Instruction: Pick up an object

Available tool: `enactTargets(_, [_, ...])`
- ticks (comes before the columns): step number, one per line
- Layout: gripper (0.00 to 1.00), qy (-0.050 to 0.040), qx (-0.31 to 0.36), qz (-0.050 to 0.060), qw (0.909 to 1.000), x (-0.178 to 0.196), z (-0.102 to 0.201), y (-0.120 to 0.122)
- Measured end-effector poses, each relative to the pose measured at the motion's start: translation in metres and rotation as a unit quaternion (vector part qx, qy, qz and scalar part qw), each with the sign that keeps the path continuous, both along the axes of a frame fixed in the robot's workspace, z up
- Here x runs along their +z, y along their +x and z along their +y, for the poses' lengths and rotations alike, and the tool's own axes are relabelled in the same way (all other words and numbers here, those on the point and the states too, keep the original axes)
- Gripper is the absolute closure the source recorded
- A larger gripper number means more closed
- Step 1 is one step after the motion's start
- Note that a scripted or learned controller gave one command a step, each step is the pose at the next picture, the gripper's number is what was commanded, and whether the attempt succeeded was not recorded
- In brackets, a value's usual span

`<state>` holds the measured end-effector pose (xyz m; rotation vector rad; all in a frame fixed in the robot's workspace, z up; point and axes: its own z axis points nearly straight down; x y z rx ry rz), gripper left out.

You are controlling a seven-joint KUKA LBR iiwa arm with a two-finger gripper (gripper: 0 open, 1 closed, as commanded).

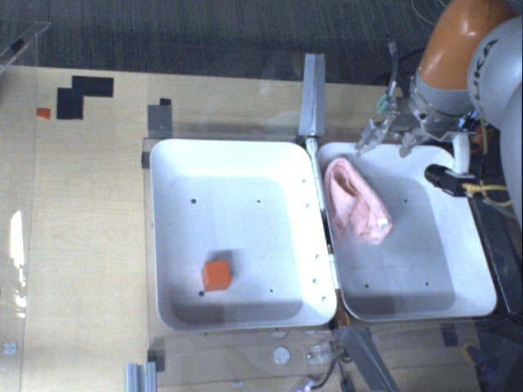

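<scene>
**Hovering over right bin, nothing picked yet**

Sitting nearest the camera, an orange block is lying in the left bin, toward its near-left corner, well apart from the arm. A pink cloth is lying crumpled in the right bin, against its left wall, toward the far end. The gripper is hanging above the far edge of that bin, fingers spread apart and carrying nothing, just beyond the cloth and not touching it. Judging the cloth as the closer target: the arm is needing to come toward the near side and left, centring over the bunched far end of the fabric, then descending straight so the fingers are straddling a fold rather than pressing flat cloth against the bin floor or clipping the wall.
</scene>
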<state>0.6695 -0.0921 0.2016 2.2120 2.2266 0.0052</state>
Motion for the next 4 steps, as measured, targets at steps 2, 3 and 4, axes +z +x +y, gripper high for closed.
enactTargets(2, [0.00,-0.0024,0.060,-0.012,0.9981,-0.107,-0.006,-0.108])
enactTargets(3, [0.00,-0.0019,0.068,-0.009,0.9976,-0.108,0.001,-0.069])
enactTargets(4, [0.00,-0.0024,0.082,-0.009,0.9965,-0.108,-0.007,-0.148])
